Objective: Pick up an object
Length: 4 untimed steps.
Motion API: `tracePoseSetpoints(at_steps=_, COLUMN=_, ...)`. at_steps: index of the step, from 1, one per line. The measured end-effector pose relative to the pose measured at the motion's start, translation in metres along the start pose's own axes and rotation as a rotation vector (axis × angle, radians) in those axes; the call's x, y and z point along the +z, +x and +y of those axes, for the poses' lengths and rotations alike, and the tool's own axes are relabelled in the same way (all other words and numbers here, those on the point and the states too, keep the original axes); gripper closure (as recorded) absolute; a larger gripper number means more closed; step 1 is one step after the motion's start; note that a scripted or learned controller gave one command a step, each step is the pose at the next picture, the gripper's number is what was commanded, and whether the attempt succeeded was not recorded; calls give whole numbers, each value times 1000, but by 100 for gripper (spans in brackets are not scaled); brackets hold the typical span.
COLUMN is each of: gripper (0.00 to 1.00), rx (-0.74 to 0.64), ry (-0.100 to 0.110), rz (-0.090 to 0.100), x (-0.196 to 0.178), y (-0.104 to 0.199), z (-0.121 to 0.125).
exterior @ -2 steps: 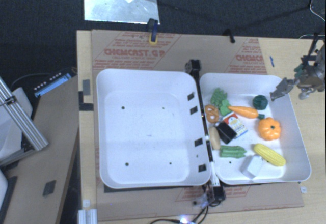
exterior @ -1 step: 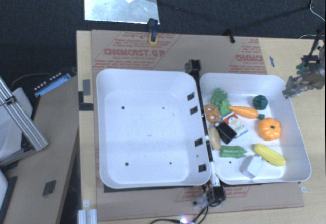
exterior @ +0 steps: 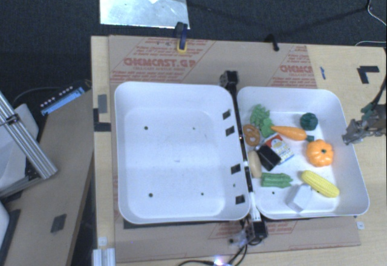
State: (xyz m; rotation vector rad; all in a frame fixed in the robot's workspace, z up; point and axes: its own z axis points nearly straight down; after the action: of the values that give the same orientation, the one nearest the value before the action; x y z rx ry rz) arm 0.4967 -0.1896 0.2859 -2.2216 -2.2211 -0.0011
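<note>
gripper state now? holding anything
Gripper: at the right bin's right rim, nothing seen in it; open or shut cannot be told.

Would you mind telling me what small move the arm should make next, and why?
Probably a short move inward, toward the right bin's middle. The gripper sits at that bin's outer rim, clear of every item, while the orange pumpkin lies nearest to it, with the yellow corn just below. Nothing is between its fingers yet.
</note>
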Motion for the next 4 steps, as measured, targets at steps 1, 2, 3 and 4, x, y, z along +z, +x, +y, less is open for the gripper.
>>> tracePoseSetpoints(at_steps=1, gripper=100, rx=1, ry=10, rz=2, x=113, y=-17, z=-13)
tracePoseSetpoints(at_steps=2, gripper=100, rx=-2, ry=-3, rz=-2, x=100, y=-17, z=-10)
tracePoseSetpoints(at_steps=3, gripper=100, rx=-1, ry=-2, rz=-2, x=99, y=-17, z=-10)
tracePoseSetpoints(at_steps=4, gripper=100, rx=-3, ry=-4, rz=-2, x=85, y=-17, z=-9)
